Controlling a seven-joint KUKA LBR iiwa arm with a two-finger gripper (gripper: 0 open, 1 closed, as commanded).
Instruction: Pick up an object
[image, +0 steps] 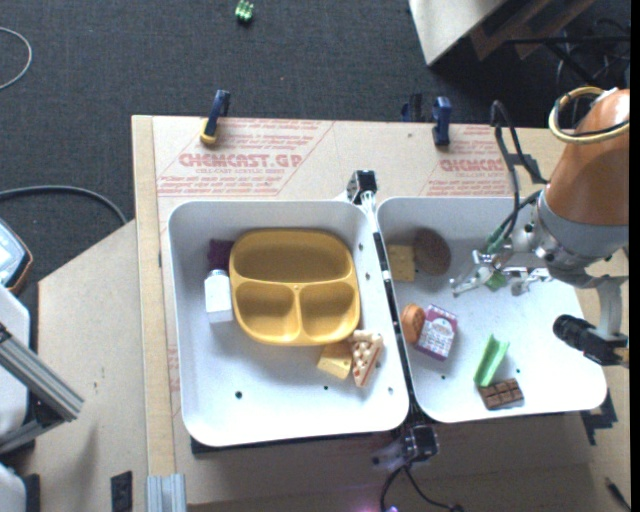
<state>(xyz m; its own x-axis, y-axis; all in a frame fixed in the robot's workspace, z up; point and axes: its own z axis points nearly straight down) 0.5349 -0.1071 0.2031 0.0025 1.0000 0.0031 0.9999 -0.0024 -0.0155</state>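
Gripper (487, 276) over right bin (560, 225), finger state cannot be told, nothing seen between them.
Right bin: brown cookie (432, 251), tan cracker (401, 263), orange piece (413, 321), pink carton (437, 332), green wedge (491, 360), chocolate bar (501, 394). Left bin (190, 330): yellow divided plate (294, 285), white bottle (218, 296), pizza slice (366, 357), cheese cube (334, 366).

Two white bins (190, 330), one yellow tray (295, 285), one white bottle (218, 296), one pizza slice (366, 357), one chocolate bar (501, 394)
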